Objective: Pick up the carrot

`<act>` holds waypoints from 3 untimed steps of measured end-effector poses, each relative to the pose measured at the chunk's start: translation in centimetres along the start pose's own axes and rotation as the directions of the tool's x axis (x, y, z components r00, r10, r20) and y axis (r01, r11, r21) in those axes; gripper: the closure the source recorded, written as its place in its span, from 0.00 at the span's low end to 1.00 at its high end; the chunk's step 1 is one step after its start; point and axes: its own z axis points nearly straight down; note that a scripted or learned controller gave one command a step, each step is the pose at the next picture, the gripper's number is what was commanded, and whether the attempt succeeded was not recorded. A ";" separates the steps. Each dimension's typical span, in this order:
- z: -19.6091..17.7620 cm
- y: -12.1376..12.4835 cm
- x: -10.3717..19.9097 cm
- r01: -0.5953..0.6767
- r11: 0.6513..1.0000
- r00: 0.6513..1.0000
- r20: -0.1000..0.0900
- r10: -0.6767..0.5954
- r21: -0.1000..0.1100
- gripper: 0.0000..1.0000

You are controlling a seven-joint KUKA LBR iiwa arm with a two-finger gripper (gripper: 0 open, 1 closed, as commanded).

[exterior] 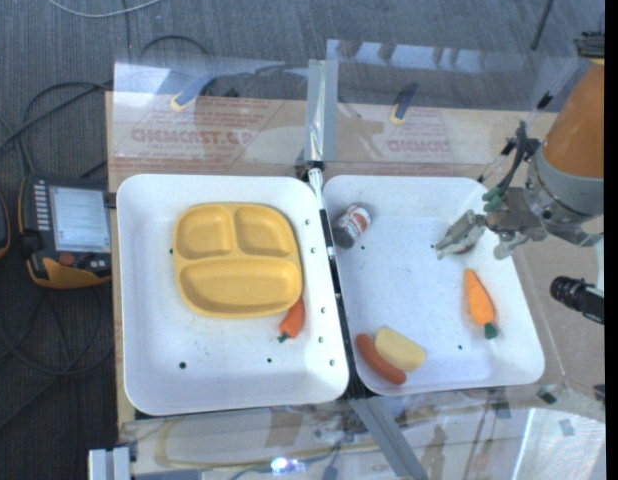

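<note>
Grey carpet with loose cables around surface (219,133). Left bin (149,368) holds yellow divided plate (237,258), small orange pepper (292,320) just beside its lower right corner. Right bin (429,193) holds carrot (478,301) near right wall, green end toward camera; sausage (379,358) touching yellow block (400,349) at front; small can (351,222) at back left. Arm (579,148) reaches from right. End effector (467,234) sits just behind carrot, apart from it, fingers spread, nothing between; likely lining up for descent.
</note>
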 end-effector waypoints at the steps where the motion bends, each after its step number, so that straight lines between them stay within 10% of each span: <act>1: 10.5 -1.3 -7.2 -0.042 0.999 0.999 0.000 0.042 0.000 0.00; 2: 17.6 1.5 -7.1 -0.178 0.984 0.984 -0.013 0.178 0.003 0.00; 3: 17.0 1.4 -7.3 -0.180 0.984 0.984 -0.008 0.180 0.004 1.00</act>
